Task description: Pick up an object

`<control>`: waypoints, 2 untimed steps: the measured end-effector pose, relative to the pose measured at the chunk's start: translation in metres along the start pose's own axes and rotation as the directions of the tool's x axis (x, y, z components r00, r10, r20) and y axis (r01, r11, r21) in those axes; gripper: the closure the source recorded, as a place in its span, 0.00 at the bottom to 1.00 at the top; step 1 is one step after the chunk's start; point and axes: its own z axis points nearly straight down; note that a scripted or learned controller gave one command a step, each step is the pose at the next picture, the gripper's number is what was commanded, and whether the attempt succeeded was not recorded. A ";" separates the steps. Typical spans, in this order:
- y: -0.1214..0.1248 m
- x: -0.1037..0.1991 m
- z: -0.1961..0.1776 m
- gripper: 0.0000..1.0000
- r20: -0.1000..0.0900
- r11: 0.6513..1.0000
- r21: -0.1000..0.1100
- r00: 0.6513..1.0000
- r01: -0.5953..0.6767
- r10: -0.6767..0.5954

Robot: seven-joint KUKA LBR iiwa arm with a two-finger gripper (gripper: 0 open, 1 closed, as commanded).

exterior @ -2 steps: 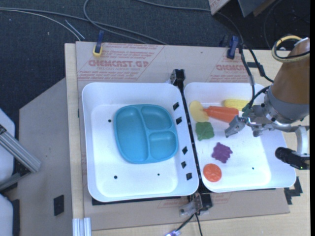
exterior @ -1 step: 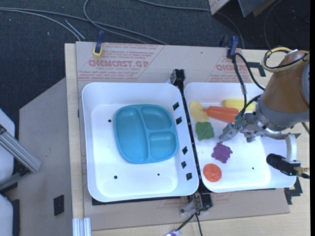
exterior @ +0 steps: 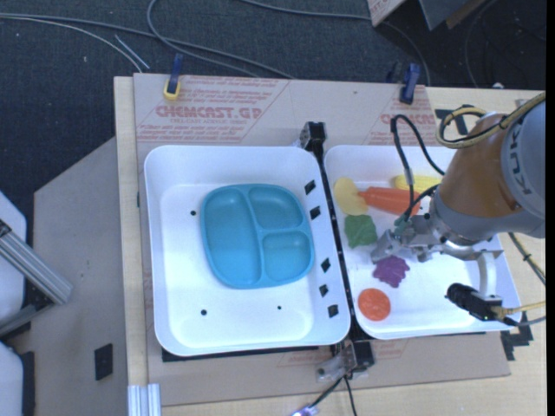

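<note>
The end effector point(exterior: 390, 248) hangs just above the purple toy point(exterior: 391, 270); its grip state cannot be told.

gripper point(exterior: 392, 248) sitting low in right bin point(exterior: 451, 315) between green piece point(exterior: 360, 230) and purple piece point(exterior: 391, 270); blue tray point(exterior: 257, 234) lying in left bin point(exterior: 173, 302)

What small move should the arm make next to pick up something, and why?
Probably lower the gripper a little onto the purple toy. The gripper hangs in the right bin just above that toy, with the green toy beside it, and nothing shows between its fingers.
</note>
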 end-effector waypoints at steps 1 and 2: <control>0.001 0.000 -0.014 1.00 0.001 1.000 -0.006 1.000 -0.001 0.001; 0.001 0.002 -0.057 1.00 0.003 1.000 -0.010 1.000 0.001 -0.001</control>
